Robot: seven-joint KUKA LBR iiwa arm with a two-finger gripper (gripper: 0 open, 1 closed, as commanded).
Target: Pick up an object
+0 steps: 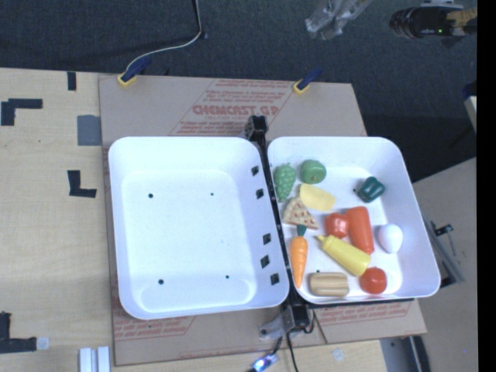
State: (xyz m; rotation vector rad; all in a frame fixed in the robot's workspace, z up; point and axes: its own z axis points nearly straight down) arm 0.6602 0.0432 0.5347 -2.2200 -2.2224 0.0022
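The right bin [409, 178] holds several toy foods: a green round fruit [312, 170], a bumpy green piece [285, 180], a yellow piece [317, 198], a pizza slice [299, 215], a carrot [298, 260], a red pepper [350, 225], a yellow mustard bottle [344, 254], a white egg [389, 238], a tomato [373, 280], a bread roll [328, 284] and a dark green pepper [370, 189]. My gripper [332, 20] hangs high at the top of the view, well above and behind the bins, with nothing seen between its fingers.
The left bin [132, 161] sits beside the right one on a cardboard sheet [232, 107] held by clamps at its far edge. A cable [178, 43] runs across the dark floor at the back.
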